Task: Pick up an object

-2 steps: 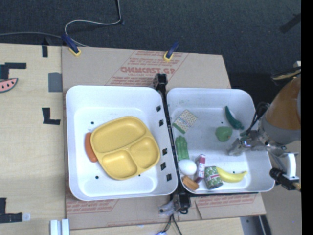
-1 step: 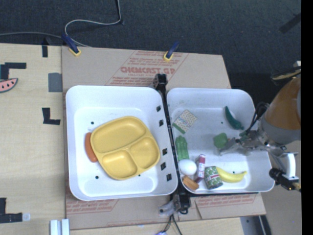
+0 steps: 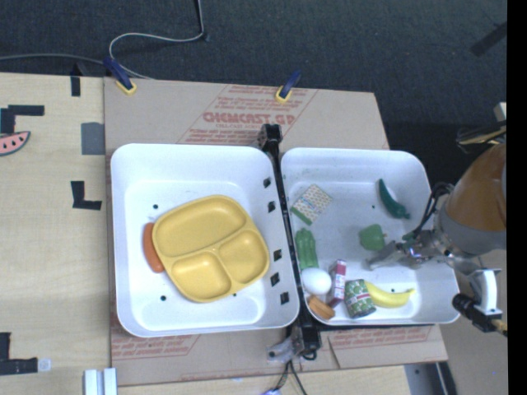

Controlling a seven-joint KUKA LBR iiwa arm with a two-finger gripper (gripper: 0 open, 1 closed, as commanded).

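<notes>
My fingers (image 3: 385, 257), whose spread I cannot tell, hang low in the right bin (image 3: 346, 161), the green pepper (image 3: 372, 237) just beyond them, the banana (image 3: 389, 295) nearer me.

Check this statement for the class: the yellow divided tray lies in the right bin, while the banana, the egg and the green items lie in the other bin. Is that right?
Not quite. The camera view shows the yellow divided tray in the left bin, not the right. The banana, the egg and the green items lie in the right bin, the other bin as stated.
</notes>
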